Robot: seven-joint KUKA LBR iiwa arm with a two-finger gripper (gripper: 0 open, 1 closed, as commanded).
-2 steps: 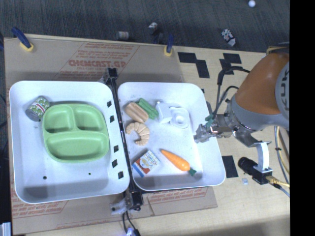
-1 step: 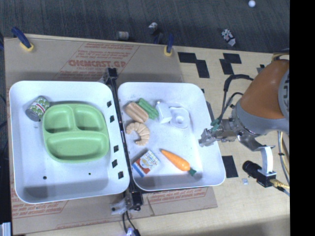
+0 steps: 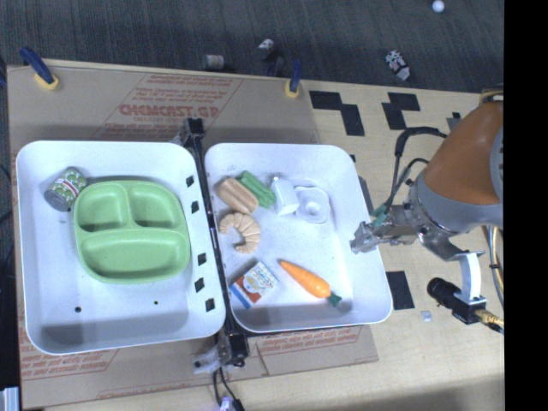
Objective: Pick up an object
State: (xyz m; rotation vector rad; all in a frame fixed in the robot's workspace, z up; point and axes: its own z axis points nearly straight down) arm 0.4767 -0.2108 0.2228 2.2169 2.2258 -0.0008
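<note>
The gripper (image 3: 366,236) sits at the right rim of the right bin (image 3: 338,157), low over the wall, with nothing between its tips that I can make out. How far the jaws stand apart cannot be told: the tips are small and blurred against the white rim.

The task names no particular object, so the sensible choice is the nearest free one. That is the toy carrot (image 3: 306,280), lying just inward of the jaws and a little toward the near wall, orange body with a green stub at its outer end, slanted across the bin floor. It touches nothing else, though the small snack carton (image 3: 255,283) lies close beyond its tip.

Further from the jaws, past the carrot, are the croissant (image 3: 241,229), the hot dog bun (image 3: 236,194) and a green piece (image 3: 257,188) beside it, and a white cup-like piece (image 3: 310,204) hard to read against the bin. Far across, in the left bin (image 3: 34,157), sit a green divided plate (image 3: 133,229) and 1 small can (image 3: 65,187).

To do this well, I judge the arm should clear the rim first, then turn the wrist so the jaws close across the carrot's narrow width, not along its length. Aim at the thick middle, away from the tapering tip. Descend fully to the floor before closing, since the carrot lies flat and a high grasp would likely slip off.
</note>
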